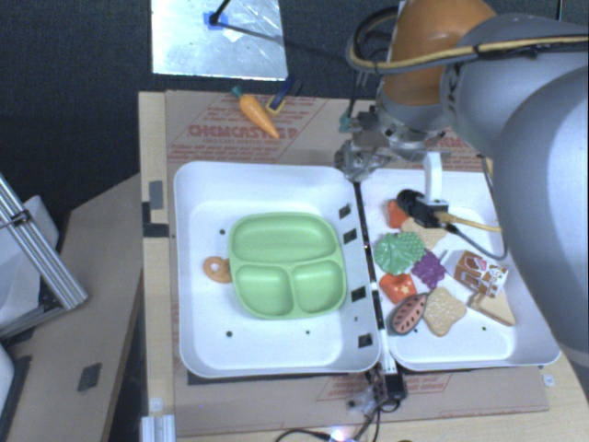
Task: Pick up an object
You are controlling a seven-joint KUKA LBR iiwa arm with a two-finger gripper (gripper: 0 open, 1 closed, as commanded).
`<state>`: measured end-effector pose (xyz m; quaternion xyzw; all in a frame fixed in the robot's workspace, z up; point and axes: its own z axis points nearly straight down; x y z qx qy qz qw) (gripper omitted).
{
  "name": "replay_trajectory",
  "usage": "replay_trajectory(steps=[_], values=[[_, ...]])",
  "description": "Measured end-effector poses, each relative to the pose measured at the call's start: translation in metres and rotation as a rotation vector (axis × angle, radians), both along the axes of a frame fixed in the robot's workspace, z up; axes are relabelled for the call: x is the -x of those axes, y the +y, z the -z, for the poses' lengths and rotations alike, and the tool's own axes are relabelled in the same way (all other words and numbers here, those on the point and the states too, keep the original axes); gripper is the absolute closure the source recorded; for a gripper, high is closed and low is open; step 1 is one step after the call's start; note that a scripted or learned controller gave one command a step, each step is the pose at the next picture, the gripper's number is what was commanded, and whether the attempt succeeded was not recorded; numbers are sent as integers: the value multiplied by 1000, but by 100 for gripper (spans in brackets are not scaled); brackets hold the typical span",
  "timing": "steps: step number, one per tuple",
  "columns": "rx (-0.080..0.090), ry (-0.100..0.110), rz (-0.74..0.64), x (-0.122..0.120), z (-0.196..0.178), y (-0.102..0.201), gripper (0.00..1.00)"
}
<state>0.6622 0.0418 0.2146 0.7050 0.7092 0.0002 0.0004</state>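
Since task names no specific obj., candidates are listed first: loose toy-food pile in view-right bin [526, 343], all lying flat.
- Green leafy piece [398, 251]: near divider, touching purple grape cluster [428, 269].
- Red piece [398, 286]: just below the green, beside a brown-red oval [408, 313].
- Toast slice [444, 311]: touching the oval, at front of pile.
- Printed house-shaped piece [479, 273]: on far side of pile.

Other stock: view-left bin [198, 348] w/ green divided plate [285, 265] and small orange ring [217, 269] just beside plate's edge. Toy carrot [258, 115] lies on counter [155, 274] behind the bins.

Gripper [361, 159]: above the back end of the wall between the bins, holding nothing visible. Jaws: spread or pressed together, cannot tell.

Step in hand (est.): approach, no pick yet.

Handling notes (judgement):
- Leafy piece is the closest target and has the most height to pinch.
- Come down vertical, clear of divider wall.
- Straddle one item only; neighbours touch, so a double-grab or nudge is likely.
- Flat toast is a poor choice.
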Motion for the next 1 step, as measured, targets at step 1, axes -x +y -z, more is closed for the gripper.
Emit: replay_trajectory(steps=[1], values=[[0, -2, 0, -6, -1, -2, 100]])
